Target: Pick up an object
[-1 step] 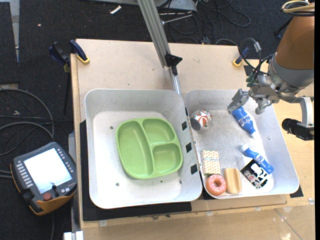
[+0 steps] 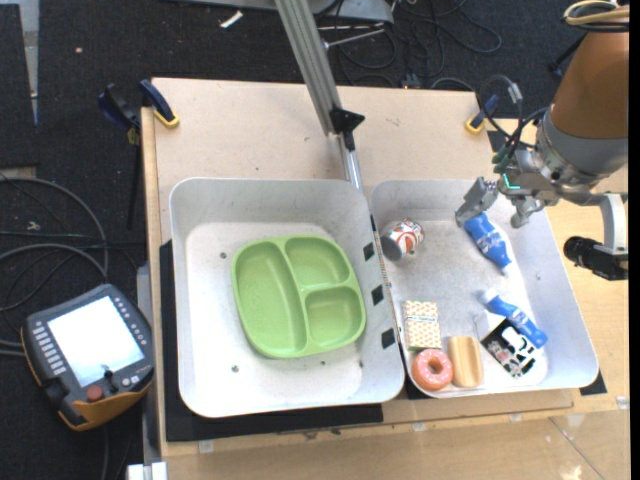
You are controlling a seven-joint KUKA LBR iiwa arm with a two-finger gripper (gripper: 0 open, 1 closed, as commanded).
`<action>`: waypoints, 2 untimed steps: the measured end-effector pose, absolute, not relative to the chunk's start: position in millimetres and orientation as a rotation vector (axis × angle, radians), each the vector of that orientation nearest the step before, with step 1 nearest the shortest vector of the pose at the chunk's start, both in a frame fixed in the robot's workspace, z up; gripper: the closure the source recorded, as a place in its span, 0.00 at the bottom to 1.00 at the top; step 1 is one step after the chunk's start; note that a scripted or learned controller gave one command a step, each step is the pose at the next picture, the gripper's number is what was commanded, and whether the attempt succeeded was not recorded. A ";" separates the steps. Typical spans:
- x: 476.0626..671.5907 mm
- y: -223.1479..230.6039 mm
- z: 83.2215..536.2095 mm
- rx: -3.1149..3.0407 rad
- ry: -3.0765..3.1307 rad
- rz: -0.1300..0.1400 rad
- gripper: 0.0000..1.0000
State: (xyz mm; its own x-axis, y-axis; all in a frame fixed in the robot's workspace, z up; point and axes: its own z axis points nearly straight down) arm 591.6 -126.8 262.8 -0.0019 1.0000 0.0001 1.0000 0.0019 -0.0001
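Over the right bin [image 2: 560,268], the arm [image 2: 595,88] is reaching in from the right, its gripper [image 2: 497,203] hanging with its fingers spread apart, nothing sitting between them. Just below it a blue bottle [image 2: 490,240] is lying tilted on the bin floor, close to the fingertips. Near the divider a red-and-white ball [image 2: 403,238] is resting. Along the near edge a pink donut [image 2: 432,368], a tan bun [image 2: 464,360], a checkered wafer [image 2: 421,323] and a blue-and-black package [image 2: 514,336] are sitting together. Beside all this, the left bin [image 2: 200,268] is holding a green divided plate [image 2: 298,295].
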 end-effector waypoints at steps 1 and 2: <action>586.5 -123.3 199.6 -2.218 -2.217 0.007 0.00; 587.5 -121.0 155.8 -2.219 -2.219 0.005 0.00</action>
State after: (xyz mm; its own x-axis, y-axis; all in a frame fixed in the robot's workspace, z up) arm 587.5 -121.0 155.8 0.0001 1.0000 0.0004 1.0000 -0.0001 -0.0051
